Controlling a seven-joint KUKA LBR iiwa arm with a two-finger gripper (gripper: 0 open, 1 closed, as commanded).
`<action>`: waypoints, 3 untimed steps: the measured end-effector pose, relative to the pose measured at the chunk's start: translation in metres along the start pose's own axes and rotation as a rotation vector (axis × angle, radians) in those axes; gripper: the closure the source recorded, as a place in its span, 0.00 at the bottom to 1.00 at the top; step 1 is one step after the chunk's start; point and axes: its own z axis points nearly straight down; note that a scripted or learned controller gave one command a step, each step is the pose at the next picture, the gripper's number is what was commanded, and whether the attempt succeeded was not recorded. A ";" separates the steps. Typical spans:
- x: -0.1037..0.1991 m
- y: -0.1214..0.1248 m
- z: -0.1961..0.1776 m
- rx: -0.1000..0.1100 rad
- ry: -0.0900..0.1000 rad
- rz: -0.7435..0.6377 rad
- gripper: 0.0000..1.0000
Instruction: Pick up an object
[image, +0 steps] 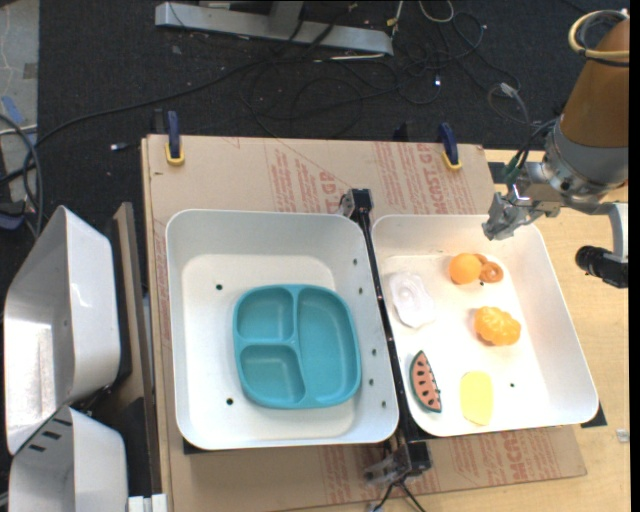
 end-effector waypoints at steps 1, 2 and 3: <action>0.061 -0.010 0.009 0.009 0.003 -0.002 1.00; 0.124 -0.015 0.011 0.008 0.003 -0.003 1.00; 0.182 -0.009 0.017 0.006 0.002 -0.003 1.00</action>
